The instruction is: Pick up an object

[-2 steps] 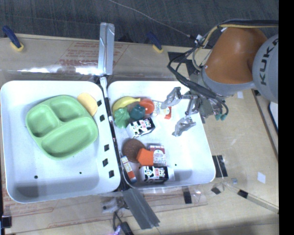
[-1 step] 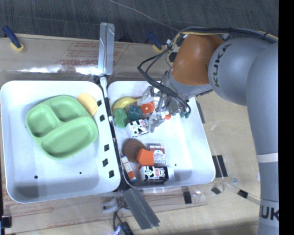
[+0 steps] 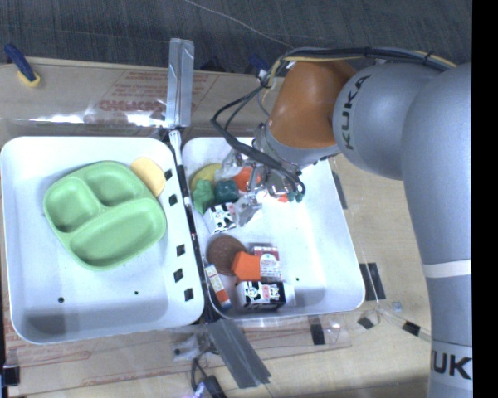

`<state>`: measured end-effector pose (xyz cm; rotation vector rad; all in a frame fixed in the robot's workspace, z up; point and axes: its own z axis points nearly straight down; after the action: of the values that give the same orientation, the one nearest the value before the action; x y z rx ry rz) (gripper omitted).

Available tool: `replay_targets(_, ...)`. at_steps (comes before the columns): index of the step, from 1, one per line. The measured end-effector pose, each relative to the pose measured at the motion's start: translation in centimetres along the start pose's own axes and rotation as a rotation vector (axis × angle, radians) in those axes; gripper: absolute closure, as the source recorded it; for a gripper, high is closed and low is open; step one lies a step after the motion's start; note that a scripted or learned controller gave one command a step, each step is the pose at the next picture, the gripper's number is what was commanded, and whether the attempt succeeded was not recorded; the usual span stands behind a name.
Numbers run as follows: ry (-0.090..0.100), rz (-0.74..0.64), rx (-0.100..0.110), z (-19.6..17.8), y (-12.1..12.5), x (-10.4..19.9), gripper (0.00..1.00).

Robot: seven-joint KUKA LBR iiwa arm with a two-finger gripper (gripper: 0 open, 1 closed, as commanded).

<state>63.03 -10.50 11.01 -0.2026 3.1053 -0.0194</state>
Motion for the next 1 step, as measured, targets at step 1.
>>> replay_targets(1, 0.001, 0.067, -0.012, 0.10, -3.22, -0.25, 0.00)
